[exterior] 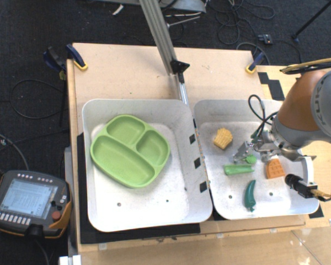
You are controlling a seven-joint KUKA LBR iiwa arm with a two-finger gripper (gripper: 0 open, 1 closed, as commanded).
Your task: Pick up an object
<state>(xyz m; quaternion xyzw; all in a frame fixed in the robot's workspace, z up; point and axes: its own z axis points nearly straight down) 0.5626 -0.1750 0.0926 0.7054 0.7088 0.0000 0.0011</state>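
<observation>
Your end effector [246, 158] sits low in the right bin [231, 210]; its grip state cannot be told. Just beneath it: one light green stick [238, 170], long axis left-right. Nearby: orange waffle piece [274, 168], dark green pepper [249, 195], yellow corn [223, 138]. Left bin [132, 217]: green divided plate [130, 149].

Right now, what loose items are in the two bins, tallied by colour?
Green: 3 - divided plate in the left bin, light green piece and dark green piece in the right bin
Yellow: 1 - waffle-textured block
Orange: 1 - ridged piece
Total: 5
</observation>
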